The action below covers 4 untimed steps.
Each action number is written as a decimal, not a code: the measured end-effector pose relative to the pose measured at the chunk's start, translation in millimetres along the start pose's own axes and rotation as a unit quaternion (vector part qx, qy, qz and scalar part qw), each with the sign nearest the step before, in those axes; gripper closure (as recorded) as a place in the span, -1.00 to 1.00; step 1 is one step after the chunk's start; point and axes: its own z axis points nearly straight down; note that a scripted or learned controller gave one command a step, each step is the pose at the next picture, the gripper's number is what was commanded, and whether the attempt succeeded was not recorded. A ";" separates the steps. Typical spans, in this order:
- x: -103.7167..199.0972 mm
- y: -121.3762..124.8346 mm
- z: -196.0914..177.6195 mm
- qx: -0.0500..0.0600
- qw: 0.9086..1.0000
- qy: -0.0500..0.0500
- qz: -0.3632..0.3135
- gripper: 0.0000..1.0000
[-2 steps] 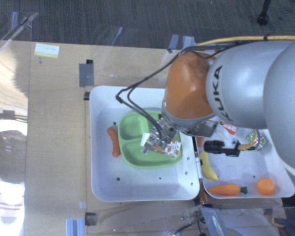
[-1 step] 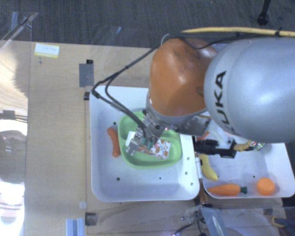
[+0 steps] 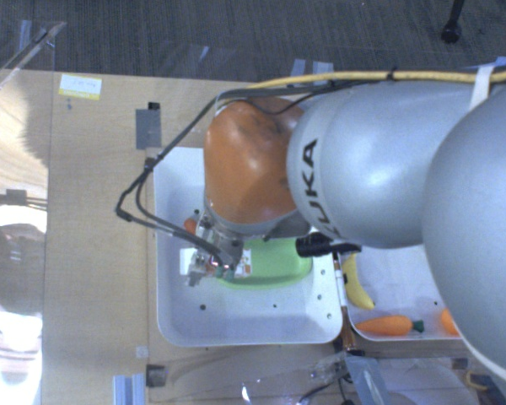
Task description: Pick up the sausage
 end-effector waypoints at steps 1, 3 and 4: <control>-12.7 3.6 -137.5 -0.002 0.991 -0.003 -0.130 1.00; -58.9 9.4 -41.9 -0.001 0.999 -0.002 -0.033 1.00; -34.8 16.2 109.9 -0.008 1.000 -0.004 0.000 1.00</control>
